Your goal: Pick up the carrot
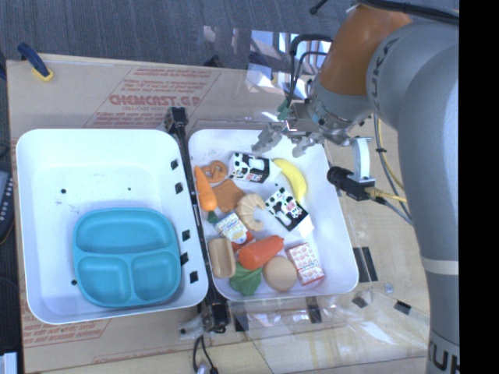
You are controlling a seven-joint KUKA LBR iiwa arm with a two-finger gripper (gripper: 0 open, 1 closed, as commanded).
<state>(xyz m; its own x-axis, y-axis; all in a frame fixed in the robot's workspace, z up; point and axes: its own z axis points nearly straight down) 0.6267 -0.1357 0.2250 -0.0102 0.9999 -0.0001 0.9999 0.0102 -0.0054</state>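
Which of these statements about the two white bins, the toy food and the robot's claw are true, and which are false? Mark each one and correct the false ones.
1. The blue tray lies in the left bin. True.
2. The carrot lies on the blue tray. False: it lies in the right bin, along its left wall.
3. The claw grips the banana. False: the banana lies in the bin, apart from it.
4. The claw is above the right bin's far end. True.
5. The egg sits beside a small carton. True.

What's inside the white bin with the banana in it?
The right bin holds a banana, carrot, croissant, egg, cow-print cartons and other toy food, heaped together. Anything underneath is covered.
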